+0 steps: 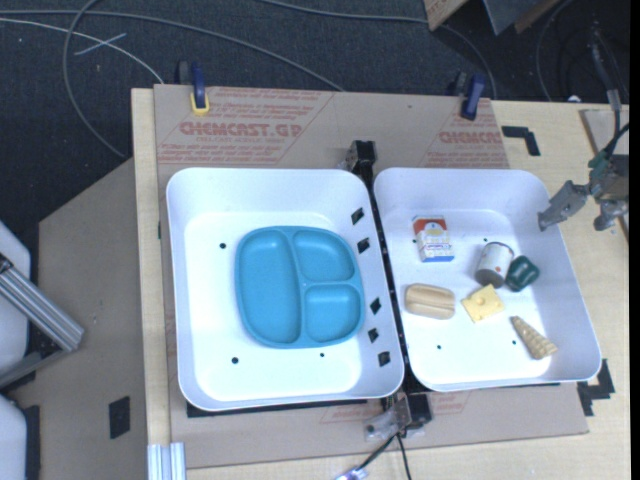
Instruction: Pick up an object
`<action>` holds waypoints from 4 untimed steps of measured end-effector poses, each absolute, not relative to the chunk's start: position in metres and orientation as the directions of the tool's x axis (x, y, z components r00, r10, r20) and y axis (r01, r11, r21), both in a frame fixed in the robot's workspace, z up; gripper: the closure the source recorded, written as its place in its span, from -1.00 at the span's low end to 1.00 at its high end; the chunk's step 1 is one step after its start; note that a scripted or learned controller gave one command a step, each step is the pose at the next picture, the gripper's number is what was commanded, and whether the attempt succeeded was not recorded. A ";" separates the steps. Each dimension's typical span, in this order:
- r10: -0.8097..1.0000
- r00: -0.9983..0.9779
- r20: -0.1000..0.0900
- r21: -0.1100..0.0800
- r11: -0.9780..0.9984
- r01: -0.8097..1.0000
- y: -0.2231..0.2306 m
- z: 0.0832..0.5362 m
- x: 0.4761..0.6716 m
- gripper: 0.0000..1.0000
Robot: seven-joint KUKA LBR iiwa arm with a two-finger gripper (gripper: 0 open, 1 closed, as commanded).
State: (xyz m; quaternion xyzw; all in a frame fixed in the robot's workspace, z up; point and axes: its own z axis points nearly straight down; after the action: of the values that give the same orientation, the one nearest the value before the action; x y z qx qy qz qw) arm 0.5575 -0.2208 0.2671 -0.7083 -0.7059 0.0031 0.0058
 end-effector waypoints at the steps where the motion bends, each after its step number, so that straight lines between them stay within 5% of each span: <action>1: 1.000 0.000 0.000 0.000 0.000 1.000 -0.220 0.274 0.560 -1.00; 4: 1.000 -0.002 0.006 0.001 0.002 1.000 -0.221 0.112 0.561 -1.00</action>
State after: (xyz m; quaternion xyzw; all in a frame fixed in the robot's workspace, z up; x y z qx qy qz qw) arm 0.5611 -0.2214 0.1123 -0.7065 -0.7077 -0.0026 0.0019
